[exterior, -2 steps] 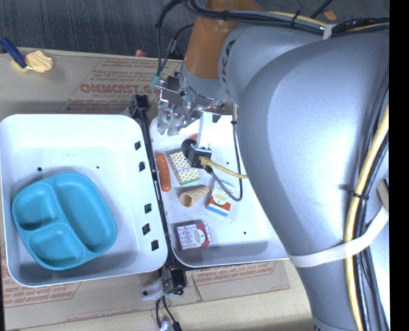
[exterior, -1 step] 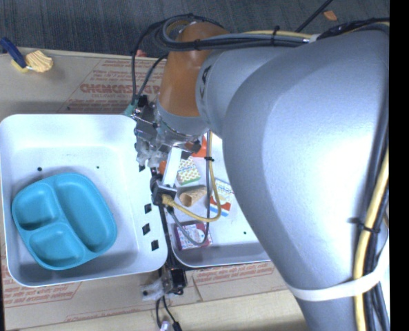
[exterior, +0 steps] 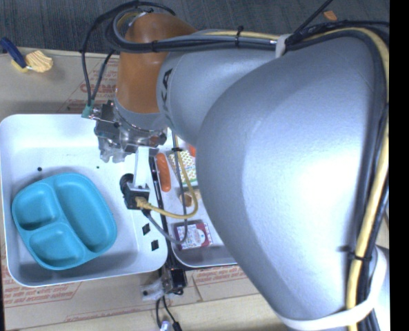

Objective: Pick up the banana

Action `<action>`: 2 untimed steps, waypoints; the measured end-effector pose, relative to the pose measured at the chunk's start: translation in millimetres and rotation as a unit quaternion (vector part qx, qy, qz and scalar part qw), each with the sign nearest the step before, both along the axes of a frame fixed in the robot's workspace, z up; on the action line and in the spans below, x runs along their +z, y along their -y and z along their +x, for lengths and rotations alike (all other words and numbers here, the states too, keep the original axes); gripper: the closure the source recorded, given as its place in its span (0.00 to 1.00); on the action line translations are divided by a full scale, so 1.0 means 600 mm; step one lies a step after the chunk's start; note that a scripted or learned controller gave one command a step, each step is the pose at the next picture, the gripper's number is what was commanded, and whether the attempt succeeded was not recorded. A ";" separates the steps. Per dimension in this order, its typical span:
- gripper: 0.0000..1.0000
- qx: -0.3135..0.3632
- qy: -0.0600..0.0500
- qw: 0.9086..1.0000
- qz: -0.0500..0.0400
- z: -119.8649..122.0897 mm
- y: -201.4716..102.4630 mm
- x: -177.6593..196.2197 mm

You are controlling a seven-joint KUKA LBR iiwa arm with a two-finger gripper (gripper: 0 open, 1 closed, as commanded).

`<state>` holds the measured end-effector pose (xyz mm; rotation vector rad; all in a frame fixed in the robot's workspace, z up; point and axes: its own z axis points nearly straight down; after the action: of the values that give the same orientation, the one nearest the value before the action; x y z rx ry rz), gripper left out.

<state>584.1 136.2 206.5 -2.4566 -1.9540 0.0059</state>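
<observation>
My gripper (exterior: 113,149) hangs over the far right part of the left bin (exterior: 11,133), just beyond the blue divided plate (exterior: 63,219). From this angle its metal end is small, and the wrist's orange band rises right behind it. I can make out no banana among the visible objects. The grey arm covers most of the right bin (exterior: 197,259).
In the visible strip of the right bin lie an orange stick-like item (exterior: 164,173), a patterned piece (exterior: 184,165) and a red and white packet (exterior: 192,234). On the bench at the far left rests a yellowish object with a blue handle (exterior: 37,61).
</observation>
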 end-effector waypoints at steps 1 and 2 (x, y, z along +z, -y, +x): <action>1.00 -0.011 0.002 1.000 0.000 0.120 0.100 0.436; 1.00 0.070 -0.001 0.998 0.000 0.046 0.008 0.230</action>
<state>611.9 131.2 344.6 -2.3139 -2.1198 0.0091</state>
